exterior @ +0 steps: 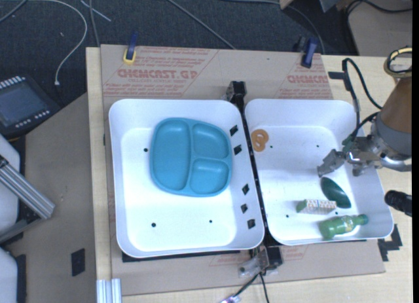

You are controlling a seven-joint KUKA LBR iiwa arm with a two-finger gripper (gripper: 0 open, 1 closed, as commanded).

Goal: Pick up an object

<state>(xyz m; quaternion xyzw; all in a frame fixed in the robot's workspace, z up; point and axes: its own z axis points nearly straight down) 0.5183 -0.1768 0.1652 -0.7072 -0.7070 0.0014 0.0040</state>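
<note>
My gripper hangs open with nothing in it, just above the dark green thing in the right bin, so I should go straight down slowly and squeeze its middle.

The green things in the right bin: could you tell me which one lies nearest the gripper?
The dark green oval, just below the gripper. The lighter green bottle lies farther down, by the bin's front edge.
</note>
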